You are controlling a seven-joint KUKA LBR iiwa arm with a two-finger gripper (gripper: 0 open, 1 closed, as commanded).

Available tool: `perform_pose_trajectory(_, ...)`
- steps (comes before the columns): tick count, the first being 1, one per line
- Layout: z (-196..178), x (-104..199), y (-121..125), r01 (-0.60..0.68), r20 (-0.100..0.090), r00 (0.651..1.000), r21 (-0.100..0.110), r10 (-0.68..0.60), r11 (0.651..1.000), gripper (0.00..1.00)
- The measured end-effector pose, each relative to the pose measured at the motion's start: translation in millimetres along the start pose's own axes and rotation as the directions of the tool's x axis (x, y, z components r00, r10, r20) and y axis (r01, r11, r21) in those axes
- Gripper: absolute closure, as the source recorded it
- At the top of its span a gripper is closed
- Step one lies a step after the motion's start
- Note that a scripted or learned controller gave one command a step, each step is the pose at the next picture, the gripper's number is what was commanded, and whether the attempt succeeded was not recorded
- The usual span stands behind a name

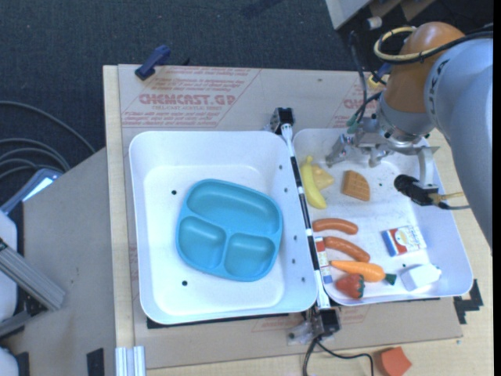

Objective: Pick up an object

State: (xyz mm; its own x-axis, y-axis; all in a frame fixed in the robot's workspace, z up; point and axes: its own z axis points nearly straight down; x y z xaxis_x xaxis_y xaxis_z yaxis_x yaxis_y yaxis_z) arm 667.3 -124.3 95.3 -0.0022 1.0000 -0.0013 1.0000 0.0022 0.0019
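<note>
Camera view: gripper (356, 149), fingers spread and holding nothing, above right bin (450, 245); banana (314, 183), toast (355, 185), sausages (335, 226) just below gripper.

Glossy blue plastic tray (228, 230) lies in a smooth white plastic bin (149, 210).

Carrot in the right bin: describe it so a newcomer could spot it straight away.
Take the right bin, the one crowded with toy food, and look near its front edge. The carrot lies there lengthwise, just below two sausages. It is orange and tapered where they are reddish-brown and blunt-ended.
</note>
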Motion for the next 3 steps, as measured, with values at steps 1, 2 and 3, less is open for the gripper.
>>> perform_pose_trajectory(1,11,19,-96,-0.003,-0.002,1.000,0.003,0.003,1.000,0.00)
perform_pose_trajectory(2,1,20,-95,-0.004,-0.002,1.000,0.002,0.004,1.000,1.00)
perform_pose_trajectory(3,1,19,-95,-0.004,-0.001,1.000,0.002,0.004,1.000,0.00)
